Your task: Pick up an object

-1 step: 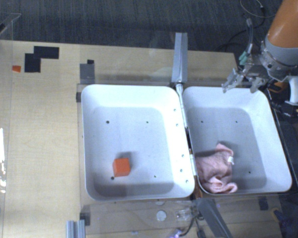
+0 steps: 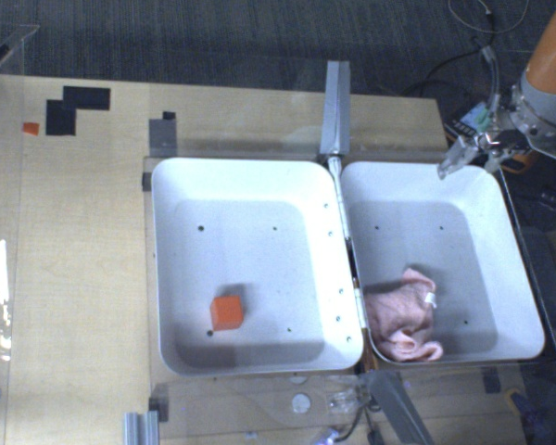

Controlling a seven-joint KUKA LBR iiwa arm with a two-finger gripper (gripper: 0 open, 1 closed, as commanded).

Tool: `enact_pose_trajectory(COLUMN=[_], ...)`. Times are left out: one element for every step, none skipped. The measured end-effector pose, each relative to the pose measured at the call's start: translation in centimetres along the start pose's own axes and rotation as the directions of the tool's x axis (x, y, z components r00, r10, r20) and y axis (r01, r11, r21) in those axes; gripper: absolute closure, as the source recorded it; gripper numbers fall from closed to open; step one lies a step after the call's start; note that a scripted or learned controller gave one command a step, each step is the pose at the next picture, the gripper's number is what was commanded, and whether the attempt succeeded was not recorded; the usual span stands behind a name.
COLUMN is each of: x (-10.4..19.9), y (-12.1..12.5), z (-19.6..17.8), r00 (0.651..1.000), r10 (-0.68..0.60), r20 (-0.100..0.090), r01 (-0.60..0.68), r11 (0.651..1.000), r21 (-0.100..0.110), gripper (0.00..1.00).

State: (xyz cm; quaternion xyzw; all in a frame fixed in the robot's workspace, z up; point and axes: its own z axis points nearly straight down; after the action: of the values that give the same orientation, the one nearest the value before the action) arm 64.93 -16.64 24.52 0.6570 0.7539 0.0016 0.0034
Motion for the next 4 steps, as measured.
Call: enact_pose_trajectory(x=[-0.3, 2.7, 7.4, 8.6], y=[-10.7, -11.4, -13.0, -8.6], z=[5.0, 14.8, 15.3, 15.4], r00=[0.997, 0.984, 0.985, 0.972], r10=[-0.073, -0.179, -0.171, 0.235], r20=[-0.001, 0.0, 0.004, -0.002], r01=[0.073, 0.179, 0.171, -0.235], r11=[0.997, 0.984, 0.985, 0.972], r21=[0.001, -0.003, -0.012, -0.009], gripper=[0.0, 0.0, 0.0, 0.0])
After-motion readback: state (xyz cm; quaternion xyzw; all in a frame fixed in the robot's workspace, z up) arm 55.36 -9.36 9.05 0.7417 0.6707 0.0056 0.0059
